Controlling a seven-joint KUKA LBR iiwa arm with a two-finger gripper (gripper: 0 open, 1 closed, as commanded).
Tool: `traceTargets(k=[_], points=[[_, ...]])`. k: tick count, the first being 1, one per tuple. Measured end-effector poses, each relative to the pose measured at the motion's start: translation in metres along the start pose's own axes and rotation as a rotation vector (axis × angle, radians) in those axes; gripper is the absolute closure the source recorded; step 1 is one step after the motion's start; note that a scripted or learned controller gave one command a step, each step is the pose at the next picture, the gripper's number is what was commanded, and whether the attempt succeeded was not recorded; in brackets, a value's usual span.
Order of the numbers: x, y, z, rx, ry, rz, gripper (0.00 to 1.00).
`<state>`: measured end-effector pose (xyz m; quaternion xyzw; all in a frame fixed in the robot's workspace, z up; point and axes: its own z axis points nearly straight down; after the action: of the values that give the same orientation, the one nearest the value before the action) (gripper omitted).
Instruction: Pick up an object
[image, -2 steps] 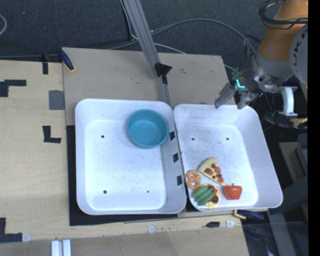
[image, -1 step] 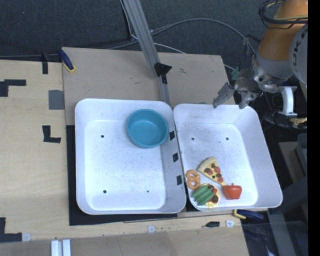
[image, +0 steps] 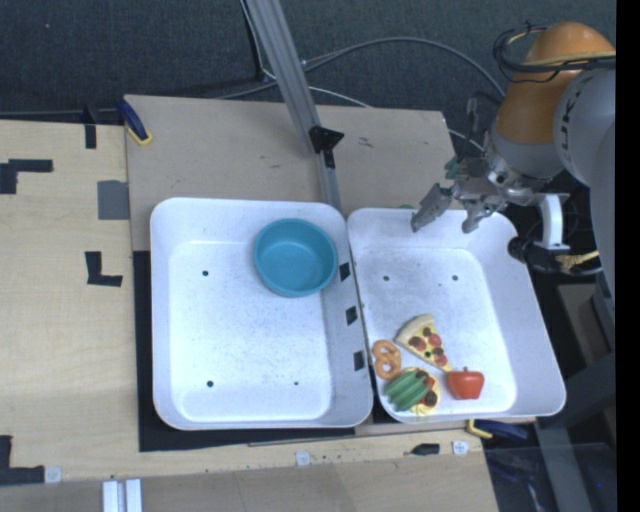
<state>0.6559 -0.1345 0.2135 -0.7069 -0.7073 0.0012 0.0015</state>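
The hand (image: 445, 219) hangs over the far rim of the right bin (image: 500, 290), its two fingers (image: 424, 217) spread apart with nothing between them, so it is open and empty. Everything it might pick in that bin sits crowded in the near corner, well apart from the hand: a pizza slice (image: 424, 340), a pretzel (image: 386, 356) just beside it, a green vegetable piece (image: 408, 388) touching or nearly touching the pretzel, and a small red piece (image: 465, 382) near the bin's near wall. The left bin (image: 190, 330) holds a blue bowl (image: 294, 257) at its far side, close to the divide between the bins. The main risk, as I judge it, lies in that cluster: the toys lie so close that spread fingers coming down on one would likely land on a neighbour, pushing it aside or pinching two edges at once and gripping neither. The pizza slice and pretzel look flat, so fingers may close above them and slip off. The red piece and the green one sit close to the sloped wall, where a finger could strike the rim before reaching them. The bowl is the roomier target, but its round wall needs one finger inside and one outside; a centred descent would close on air
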Motion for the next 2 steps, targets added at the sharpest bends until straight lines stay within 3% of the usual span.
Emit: traceTargets(k=[2], points=[[-0.001,-0.012,0.099,0.002,0.000,0.001,0.00]])
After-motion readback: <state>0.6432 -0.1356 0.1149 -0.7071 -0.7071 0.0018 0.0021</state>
